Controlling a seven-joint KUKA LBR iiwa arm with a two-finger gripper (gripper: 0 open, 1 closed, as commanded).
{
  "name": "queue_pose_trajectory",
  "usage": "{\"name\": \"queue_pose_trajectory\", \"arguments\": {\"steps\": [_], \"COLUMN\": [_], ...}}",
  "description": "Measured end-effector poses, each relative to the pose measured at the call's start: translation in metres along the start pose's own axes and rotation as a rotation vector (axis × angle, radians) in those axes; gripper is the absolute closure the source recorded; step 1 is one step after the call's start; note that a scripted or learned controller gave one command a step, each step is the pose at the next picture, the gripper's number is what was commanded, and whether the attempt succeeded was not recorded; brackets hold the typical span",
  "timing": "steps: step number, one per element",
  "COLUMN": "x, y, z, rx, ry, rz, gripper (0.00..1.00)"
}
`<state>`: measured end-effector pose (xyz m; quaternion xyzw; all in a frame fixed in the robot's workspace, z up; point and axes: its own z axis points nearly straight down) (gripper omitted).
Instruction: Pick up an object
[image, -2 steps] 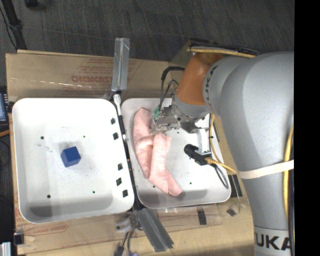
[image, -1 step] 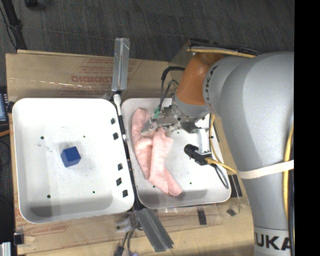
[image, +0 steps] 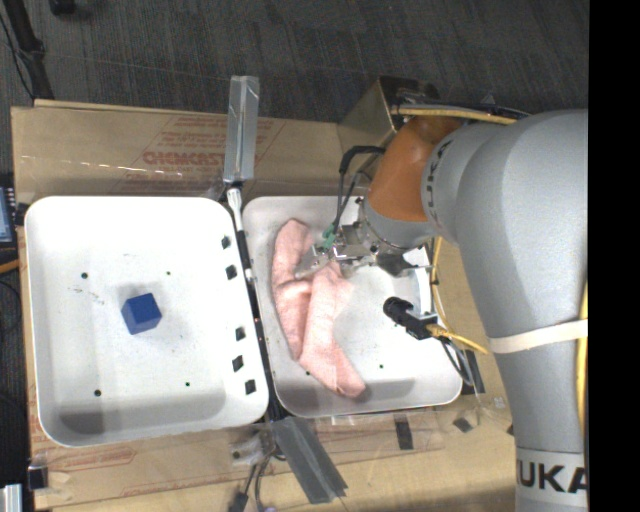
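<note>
A pink cloth (image: 312, 318) lies crumpled in the right bin (image: 400, 385), stretching from the bin's back left down toward its front middle. My gripper (image: 332, 256) is low over the upper part of the cloth, at or just above its folds. The grey arm with its orange band (image: 400, 180) reaches in from the right behind it. A small blue cube (image: 141, 312) sits alone in the left bin (image: 120, 240), far from the gripper.
A grey divider bar with black clips (image: 240, 300) runs between the two bins. A black fitting with a yellow cable (image: 405, 312) hangs over the right side of the right bin. Cardboard (image: 130, 150) lies under and behind the bins.
</note>
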<state>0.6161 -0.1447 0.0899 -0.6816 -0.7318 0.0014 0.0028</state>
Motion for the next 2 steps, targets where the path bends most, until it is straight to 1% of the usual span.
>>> {"name": "queue_pose_trajectory", "arguments": {"steps": [1,2], "x": [0.001,0.036], "y": [0.0,0.021], "z": [-0.007,-0.138], "rx": [0.006,0.0], "ry": [0.001,-0.002], "rz": [-0.004,-0.392], "gripper": [1.0,1.0]}}
